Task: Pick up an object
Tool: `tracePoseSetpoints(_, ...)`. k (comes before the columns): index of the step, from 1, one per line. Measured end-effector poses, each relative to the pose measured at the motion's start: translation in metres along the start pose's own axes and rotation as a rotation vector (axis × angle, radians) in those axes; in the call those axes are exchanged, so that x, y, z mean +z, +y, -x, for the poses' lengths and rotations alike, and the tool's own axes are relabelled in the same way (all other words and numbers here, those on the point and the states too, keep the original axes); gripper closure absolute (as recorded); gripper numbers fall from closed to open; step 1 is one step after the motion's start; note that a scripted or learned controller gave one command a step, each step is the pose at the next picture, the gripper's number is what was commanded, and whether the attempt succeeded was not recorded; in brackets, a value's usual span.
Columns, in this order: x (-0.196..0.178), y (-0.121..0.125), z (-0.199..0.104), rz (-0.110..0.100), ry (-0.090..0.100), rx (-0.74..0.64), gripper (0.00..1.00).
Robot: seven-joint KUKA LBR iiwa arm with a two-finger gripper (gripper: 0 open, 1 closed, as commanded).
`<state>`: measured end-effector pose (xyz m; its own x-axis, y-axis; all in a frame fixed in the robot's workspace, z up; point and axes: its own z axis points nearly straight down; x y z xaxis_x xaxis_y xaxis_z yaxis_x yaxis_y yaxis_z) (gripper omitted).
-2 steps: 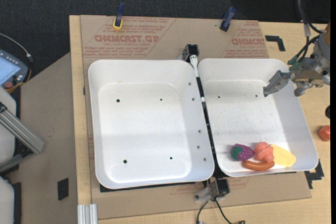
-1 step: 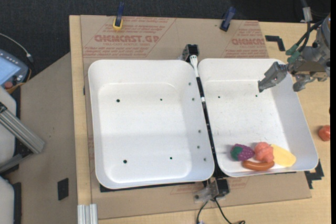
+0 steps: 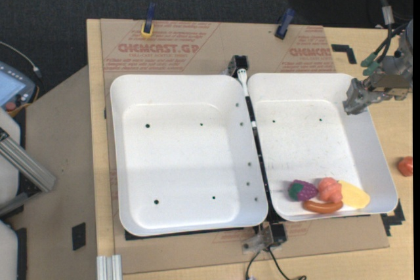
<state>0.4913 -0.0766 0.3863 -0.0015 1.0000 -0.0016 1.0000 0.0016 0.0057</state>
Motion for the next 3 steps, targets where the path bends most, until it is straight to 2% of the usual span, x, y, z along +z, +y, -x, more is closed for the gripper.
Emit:
tracePoseSetpoints(2, -0.021, 0.002, 0.000, 0.006, -0.002, -0.001, 1.00)
tracePoseSetpoints(3, 0.059, 0.013, 0.047, -0.014, 0.001, 0.007, 1.00)
